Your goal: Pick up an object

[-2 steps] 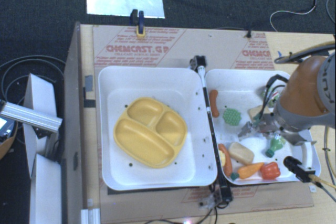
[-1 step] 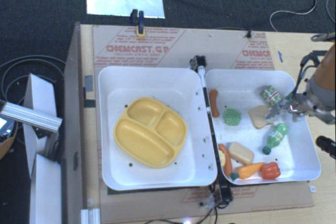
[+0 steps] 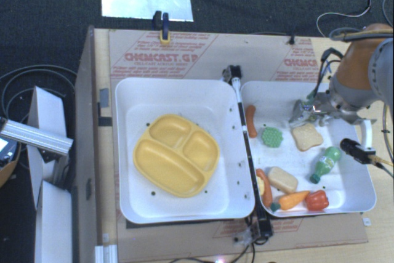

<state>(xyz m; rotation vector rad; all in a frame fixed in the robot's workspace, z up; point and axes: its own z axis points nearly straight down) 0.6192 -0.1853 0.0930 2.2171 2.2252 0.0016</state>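
gripper [image 3: 306, 111] low in right bin [image 3: 363, 194], just above bread slice [image 3: 307, 137]; grasp state: cannot tell. centre over slice, descend straight, avoid green bottle [image 3: 324, 164] nearby.

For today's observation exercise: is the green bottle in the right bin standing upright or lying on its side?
Lying on its side. The green bottle shows its full length against the right bin floor, white cap end pointing toward the lower left, near the red pepper.

A cardboard-covered bench [image 3: 184, 49] carries two shallow white bins side by side; the left bin [image 3: 126, 151] holds a yellow divided tray [image 3: 176, 154]. The right bin [image 3: 357, 188] holds toy food.
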